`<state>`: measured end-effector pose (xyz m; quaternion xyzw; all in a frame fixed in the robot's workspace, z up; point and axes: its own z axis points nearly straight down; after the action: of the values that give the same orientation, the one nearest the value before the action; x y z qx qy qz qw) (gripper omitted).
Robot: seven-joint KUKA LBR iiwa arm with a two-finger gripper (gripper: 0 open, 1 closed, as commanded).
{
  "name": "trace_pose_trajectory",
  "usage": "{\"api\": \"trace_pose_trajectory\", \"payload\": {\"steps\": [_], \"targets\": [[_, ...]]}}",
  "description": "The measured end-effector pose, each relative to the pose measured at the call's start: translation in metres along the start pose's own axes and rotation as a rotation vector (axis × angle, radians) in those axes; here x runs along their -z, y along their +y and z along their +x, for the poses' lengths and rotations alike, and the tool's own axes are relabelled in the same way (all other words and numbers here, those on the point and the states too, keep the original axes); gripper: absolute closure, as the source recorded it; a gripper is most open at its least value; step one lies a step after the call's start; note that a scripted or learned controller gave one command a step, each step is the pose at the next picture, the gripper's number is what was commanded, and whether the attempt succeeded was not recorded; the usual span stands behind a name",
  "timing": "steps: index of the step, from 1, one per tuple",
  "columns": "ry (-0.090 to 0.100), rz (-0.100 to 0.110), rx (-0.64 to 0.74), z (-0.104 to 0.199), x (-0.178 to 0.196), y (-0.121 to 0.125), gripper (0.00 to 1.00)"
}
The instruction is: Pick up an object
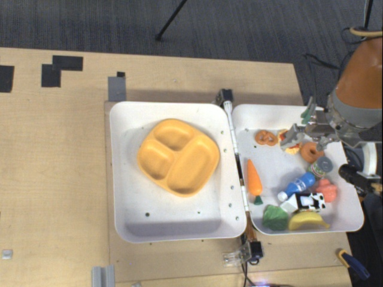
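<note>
end effector (301, 135) low over right white bin (353, 220), grip state cannot tell | brown ring-shaped toy (309, 152) just below-right of it, orange pretzel-like toy (266, 138) just left | orange carrot toy (254, 179), blue bottle (297, 186) below | yellow 3-section plate (178, 156) far left in left white bin (128, 220)

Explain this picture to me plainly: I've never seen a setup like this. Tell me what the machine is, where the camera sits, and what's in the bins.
One camera looks down at a slant on a wooden bench with two shallow white bins. The left bin holds a yellow divided plate. The right bin holds toy items: a carrot, a blue bottle, a banana, a green vegetable and two doughnuts. The grey and orange robot arm reaches in from the right; its gripper hangs over the right bin. I can't tell whether it holds anything.
</note>
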<state>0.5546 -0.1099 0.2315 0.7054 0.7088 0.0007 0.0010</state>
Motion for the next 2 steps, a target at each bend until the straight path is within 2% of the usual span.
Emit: {"api": "trace_pose_trajectory", "payload": {"steps": [1, 2], "targets": [[0.001, 0.003, -0.222, 0.014, -0.119, -0.022, 0.0], [0.0, -0.004, -0.148, 0.008, -0.145, 0.06, 0.0]]}}
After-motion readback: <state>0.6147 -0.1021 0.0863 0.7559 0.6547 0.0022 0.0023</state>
